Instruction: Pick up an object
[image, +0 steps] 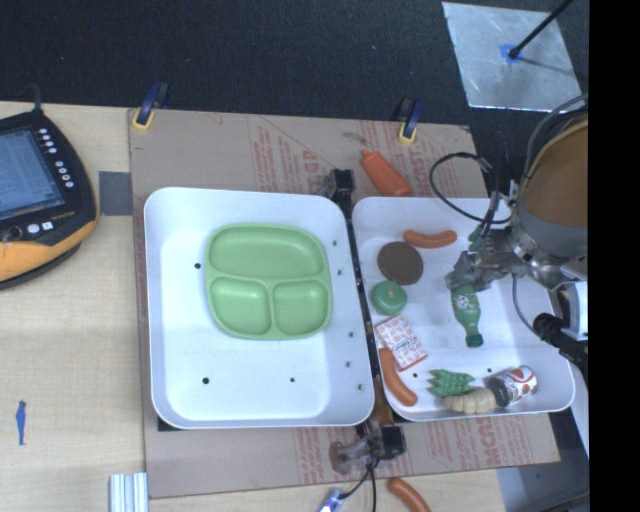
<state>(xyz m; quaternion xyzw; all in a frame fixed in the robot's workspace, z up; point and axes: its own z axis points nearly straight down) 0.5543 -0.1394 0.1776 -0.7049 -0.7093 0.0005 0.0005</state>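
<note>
Wooden bench (70, 350), cardboard sheet (250, 150); dark floor behind. Left bin (170, 390): green divided plate (268, 280). Right bin (555, 400): toy foods; gripper (472, 277) over green bottle (467, 315) (grip state indiscernible).

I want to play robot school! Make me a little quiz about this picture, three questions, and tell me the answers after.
1. True or false: the green divided plate lies in the left bin.
2. What is nearest the gripper? A) green bottle B) small can C) brown patty
3. Fill in: the sausage near the right bin's far edge is ____ in colour.

Key: 1 true; 2 A; 3 orange.
</note>
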